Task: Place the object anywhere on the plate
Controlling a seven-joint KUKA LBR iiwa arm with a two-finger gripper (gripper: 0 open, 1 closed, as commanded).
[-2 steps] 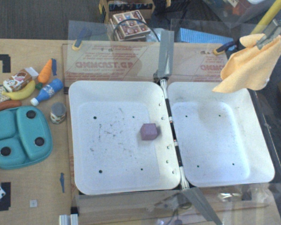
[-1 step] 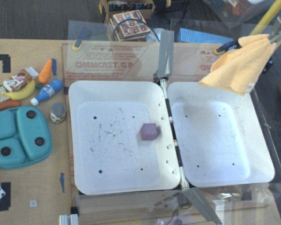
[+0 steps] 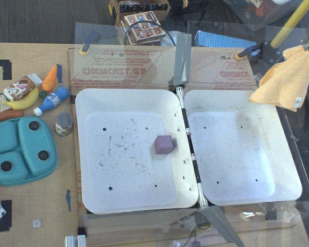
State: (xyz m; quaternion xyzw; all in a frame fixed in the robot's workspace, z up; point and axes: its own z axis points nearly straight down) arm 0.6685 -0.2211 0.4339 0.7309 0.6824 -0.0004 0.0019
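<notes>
Purple block [image 3: 164, 144] lies in the left bin [image 3: 92, 109].

A teal tray [image 3: 21, 151], banana [image 3: 20, 102], carrot [image 3: 51, 78], blue bottle [image 3: 52, 101] and small can [image 3: 64, 123] are lying left of the bins; a yellow cloth [image 3: 288, 83] is overhanging the right bin [image 3: 278, 189]; a cardboard box [image 3: 139, 6] is sitting behind

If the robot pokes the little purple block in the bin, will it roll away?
Probably not. The purple block looks like a cube with flat faces, so it would likely slide or tip over once rather than roll. It looks small, so probably light. The left bin floor seems smooth, which could make sliding easy.
</notes>
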